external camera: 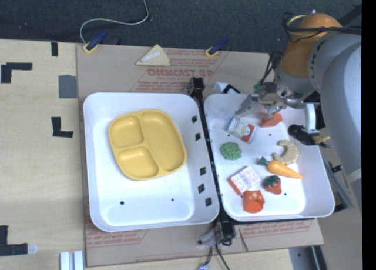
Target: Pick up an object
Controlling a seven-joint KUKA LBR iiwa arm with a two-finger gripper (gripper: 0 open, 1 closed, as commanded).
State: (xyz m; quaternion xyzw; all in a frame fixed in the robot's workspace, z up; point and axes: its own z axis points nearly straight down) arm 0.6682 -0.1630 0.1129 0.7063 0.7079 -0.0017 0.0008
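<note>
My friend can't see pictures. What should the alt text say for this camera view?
A grey robot arm with an orange band reaches from the right, its gripper hovering over the back of the right white bin, which holds toy food: a carrot, broccoli, a strawberry and small cartons. The left white bin holds a yellow divided plate.
</note>
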